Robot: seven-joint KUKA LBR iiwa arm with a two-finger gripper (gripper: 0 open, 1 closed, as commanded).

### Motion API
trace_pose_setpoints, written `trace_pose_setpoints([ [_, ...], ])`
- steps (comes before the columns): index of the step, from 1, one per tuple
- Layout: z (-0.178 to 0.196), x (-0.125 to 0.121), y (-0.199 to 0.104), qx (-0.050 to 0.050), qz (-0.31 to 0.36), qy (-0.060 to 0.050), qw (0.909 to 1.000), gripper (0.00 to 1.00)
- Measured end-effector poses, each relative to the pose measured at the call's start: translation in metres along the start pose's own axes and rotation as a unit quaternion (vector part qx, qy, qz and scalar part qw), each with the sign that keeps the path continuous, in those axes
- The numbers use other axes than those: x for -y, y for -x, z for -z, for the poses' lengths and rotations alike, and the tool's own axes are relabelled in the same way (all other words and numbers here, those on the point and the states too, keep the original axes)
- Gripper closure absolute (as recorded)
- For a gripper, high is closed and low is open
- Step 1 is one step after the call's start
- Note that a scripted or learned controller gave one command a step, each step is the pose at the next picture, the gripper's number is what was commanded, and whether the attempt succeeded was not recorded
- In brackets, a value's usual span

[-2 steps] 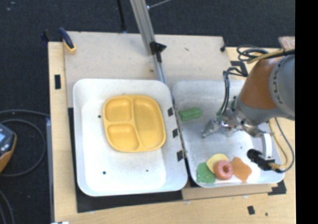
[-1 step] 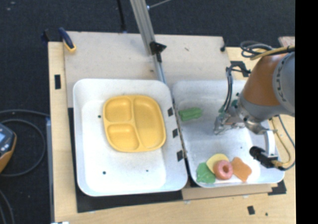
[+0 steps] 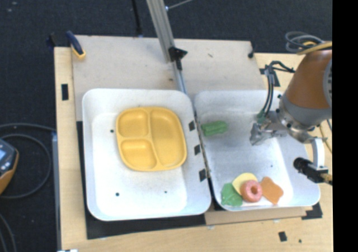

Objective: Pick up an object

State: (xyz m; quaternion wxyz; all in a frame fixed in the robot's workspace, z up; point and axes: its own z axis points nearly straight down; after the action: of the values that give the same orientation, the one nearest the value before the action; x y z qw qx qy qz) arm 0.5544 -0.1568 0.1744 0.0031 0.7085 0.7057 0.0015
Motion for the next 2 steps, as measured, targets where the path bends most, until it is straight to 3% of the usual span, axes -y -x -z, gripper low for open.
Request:
trace_pose_setpoints([
  [2,0.099,-0.001,0.006,0.0,0.003,0.001,1.0,1.0],
])
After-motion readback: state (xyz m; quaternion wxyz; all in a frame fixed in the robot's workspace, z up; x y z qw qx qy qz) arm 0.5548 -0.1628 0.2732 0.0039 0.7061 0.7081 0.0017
